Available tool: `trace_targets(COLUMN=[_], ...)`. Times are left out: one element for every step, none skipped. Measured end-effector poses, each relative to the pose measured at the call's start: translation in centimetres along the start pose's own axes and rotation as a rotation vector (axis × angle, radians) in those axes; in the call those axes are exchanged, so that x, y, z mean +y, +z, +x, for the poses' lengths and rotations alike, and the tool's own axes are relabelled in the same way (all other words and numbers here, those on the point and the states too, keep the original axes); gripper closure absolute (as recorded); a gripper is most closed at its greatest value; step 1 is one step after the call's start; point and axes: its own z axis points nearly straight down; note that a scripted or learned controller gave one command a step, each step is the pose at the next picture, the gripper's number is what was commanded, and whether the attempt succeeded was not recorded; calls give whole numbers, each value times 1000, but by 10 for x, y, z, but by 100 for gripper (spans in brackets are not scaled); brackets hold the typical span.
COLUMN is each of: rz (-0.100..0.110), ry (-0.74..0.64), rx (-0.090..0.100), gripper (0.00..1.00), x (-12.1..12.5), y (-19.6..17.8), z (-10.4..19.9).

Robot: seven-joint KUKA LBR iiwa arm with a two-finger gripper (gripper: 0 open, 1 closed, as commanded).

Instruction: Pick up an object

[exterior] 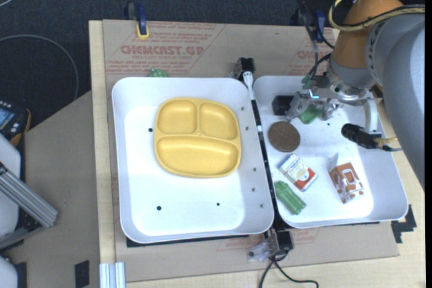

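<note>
My gripper (314, 103) is low in the right bin (385, 206), near its far edge. A small green object (308, 116) lies right under it, partly covered, and I cannot see whether it is gripped. A small black object (281, 104) lies just to the gripper's left. In front of them are a brown round disc (285, 136), a red and white packet (298, 172), a green ridged piece (289, 198) and an orange and white box (346, 181).
The left bin (135, 199) holds a yellow divided plate (198, 137). A black divider strip (257, 128) runs between the two bins. The grey arm (398, 57) fills the right side above the right bin.
</note>
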Motion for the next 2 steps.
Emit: trace_targets(rz=[-3,-7], ry=[5,3], rx=[12,10], gripper=[100,100], x=[0,0], y=[-10,-21], z=[3,3])
